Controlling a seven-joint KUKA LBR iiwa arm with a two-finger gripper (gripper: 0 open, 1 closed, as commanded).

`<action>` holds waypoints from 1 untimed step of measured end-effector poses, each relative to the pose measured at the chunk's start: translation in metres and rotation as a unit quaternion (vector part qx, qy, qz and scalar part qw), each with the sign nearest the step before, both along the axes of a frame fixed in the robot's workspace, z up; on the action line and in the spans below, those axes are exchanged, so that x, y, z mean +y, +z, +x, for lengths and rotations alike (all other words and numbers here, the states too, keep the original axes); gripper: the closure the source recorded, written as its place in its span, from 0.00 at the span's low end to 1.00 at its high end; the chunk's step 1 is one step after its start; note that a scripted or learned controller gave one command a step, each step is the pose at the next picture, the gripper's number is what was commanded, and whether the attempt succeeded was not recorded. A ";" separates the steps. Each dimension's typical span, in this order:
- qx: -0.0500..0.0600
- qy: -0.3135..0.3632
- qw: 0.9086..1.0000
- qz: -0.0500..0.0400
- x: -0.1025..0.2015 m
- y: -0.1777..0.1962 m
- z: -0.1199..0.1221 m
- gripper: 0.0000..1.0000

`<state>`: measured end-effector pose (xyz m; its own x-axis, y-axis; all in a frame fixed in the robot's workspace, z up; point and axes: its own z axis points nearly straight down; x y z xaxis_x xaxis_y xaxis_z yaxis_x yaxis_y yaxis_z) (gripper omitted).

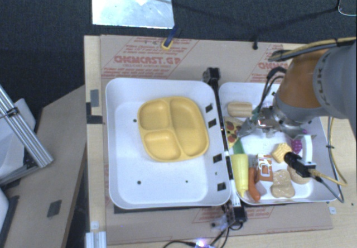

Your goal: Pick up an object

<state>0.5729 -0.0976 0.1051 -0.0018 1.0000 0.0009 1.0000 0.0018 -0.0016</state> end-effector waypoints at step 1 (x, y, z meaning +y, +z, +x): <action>-0.004 -0.001 1.000 0.000 0.000 -0.017 0.003 0.00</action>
